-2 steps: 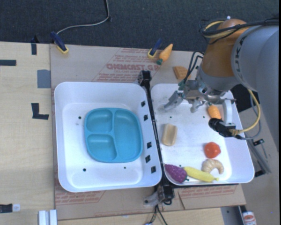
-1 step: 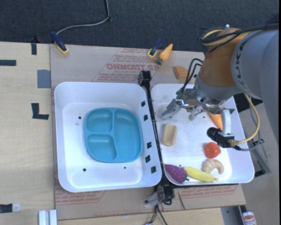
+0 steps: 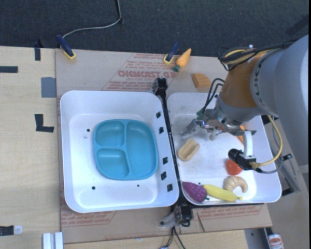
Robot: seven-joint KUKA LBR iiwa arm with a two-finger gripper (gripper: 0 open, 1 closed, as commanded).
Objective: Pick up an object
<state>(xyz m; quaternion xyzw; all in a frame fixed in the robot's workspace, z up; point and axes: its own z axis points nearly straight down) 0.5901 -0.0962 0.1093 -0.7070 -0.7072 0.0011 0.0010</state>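
My gripper hangs low over the upper left part of the right bin, open, with nothing between its fingers. A tan bread roll lies just below and left of it, apart from the fingers. Further toward the front of the bin lie a red tomato, a beige croissant, a yellow banana and a purple bunch of grapes. A small orange piece shows to the right of the gripper, partly hidden by the wrist.
The left bin holds a blue divided plate. A black divider runs between the bins. On the cardboard behind them lie a toy carrot and an orange block. The arm covers the right bin's back right corner.
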